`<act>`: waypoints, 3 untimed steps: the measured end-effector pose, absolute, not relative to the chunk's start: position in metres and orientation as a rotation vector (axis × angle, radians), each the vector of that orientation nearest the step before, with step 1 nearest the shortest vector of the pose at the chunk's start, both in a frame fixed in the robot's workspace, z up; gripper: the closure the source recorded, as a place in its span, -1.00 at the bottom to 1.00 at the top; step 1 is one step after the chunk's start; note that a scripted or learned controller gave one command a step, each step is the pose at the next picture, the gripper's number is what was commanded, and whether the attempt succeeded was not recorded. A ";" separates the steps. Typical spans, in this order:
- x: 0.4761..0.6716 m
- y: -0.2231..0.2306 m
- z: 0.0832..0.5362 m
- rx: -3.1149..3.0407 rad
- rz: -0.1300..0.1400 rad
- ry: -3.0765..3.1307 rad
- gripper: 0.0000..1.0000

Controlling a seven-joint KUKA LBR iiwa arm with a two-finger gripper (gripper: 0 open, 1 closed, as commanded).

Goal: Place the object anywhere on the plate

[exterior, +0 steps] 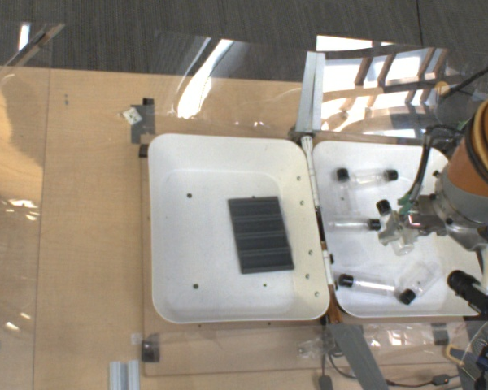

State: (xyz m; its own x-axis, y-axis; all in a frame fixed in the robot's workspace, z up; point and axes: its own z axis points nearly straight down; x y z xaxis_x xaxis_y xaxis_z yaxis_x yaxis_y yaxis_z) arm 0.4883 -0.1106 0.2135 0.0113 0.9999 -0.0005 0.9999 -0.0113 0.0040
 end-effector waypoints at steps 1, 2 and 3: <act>0.524 -0.066 0.185 1.775 0.004 2.588 1.00; 0.499 0.012 0.185 1.588 0.005 2.706 1.00; 0.494 0.067 0.185 0.961 0.005 2.986 1.00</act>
State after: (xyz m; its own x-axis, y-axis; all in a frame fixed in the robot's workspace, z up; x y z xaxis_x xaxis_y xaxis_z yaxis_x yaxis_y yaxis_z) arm 0.4937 0.0674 0.1847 -0.8122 0.5833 -0.0033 0.5833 0.8122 0.0047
